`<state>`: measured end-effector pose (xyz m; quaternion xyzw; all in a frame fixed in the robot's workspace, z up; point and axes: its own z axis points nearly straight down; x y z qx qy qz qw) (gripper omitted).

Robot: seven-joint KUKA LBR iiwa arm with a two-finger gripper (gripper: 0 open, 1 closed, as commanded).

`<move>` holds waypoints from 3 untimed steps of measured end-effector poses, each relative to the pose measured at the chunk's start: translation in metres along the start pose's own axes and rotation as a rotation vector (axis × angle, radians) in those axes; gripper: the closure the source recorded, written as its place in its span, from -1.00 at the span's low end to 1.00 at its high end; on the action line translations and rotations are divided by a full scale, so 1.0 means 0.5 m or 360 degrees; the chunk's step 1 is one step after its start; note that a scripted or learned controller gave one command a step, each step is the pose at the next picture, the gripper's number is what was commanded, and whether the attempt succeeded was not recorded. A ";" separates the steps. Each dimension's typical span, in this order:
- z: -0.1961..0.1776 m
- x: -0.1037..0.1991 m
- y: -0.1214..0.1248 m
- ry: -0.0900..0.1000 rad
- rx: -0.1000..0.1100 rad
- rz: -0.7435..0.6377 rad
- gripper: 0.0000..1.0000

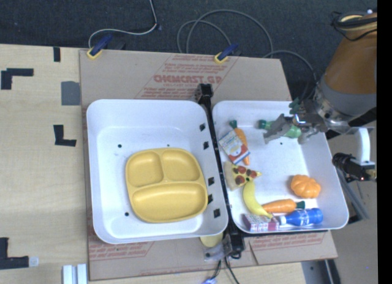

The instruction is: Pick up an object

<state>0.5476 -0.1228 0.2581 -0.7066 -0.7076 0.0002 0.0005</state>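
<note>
Nearest you, the blue bottle (302, 218) lies untouched in the right bin (334, 172); your gripper (283, 128), whose grasp you cannot tell, must descend onto a chosen item.

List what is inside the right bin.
The right bin holds a banana, carrot, small orange pumpkin, blue bottle, snack packets and a green item partly covered by the gripper.

Glossy, seemingly plastic yellow tray (166, 184); smooth white bins (104, 123)
</note>
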 end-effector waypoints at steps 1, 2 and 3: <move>0.158 0.088 0.112 0.0001 0.0007 -0.0007 -1.00; 0.312 0.047 0.195 -0.0004 0.0005 0.0000 -1.00; 0.281 0.043 0.196 -0.0017 -0.0008 -0.0001 1.00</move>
